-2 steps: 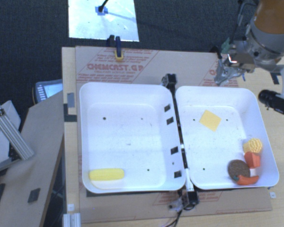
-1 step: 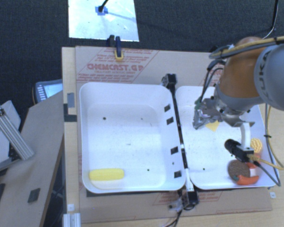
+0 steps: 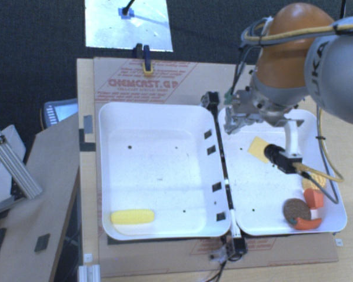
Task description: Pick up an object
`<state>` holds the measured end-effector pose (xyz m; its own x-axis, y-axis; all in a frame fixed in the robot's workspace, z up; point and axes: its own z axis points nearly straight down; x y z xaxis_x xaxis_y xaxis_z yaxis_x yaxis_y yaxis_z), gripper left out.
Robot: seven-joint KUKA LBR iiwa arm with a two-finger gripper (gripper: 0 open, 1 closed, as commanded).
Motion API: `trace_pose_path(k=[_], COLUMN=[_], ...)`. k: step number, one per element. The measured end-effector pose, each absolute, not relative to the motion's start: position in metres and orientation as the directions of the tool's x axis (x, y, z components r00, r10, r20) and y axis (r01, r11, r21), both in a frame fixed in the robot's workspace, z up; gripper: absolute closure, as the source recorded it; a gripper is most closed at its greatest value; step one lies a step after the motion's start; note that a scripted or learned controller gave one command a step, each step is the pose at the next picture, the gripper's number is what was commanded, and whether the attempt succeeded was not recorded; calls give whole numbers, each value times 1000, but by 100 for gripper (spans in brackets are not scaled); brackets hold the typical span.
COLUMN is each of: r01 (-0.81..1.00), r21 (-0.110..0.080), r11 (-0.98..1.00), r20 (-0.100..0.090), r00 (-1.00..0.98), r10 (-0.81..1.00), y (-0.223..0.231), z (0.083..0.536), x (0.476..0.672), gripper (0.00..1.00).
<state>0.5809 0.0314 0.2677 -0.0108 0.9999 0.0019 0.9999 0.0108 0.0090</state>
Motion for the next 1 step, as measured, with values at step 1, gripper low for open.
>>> trace_pose_path(k=[1], r01=[1000], r21=[16], r11=[4], r20=[-1], r00=[-4], r10=[1000], y=[8], z=[379], x=[590], gripper=[100])
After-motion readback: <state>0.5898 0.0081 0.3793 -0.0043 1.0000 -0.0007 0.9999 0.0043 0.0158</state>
